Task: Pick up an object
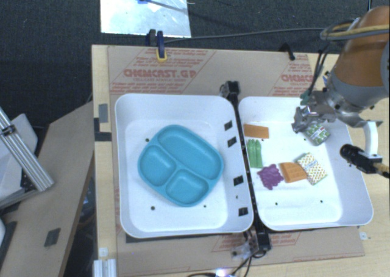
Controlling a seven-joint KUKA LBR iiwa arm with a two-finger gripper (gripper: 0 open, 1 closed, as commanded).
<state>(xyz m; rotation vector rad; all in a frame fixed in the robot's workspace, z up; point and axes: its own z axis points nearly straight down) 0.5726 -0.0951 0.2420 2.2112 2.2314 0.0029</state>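
Gripper (312, 124) sits over right bin (350, 208), green-patterned packet (317, 132) at its tip; can't tell if it's gripped. Tray (180, 165) in left bin (131, 147).

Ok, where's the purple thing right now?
The purple item lies in the right bin, near its left side, just below the green item and touching the orange piece on its right.
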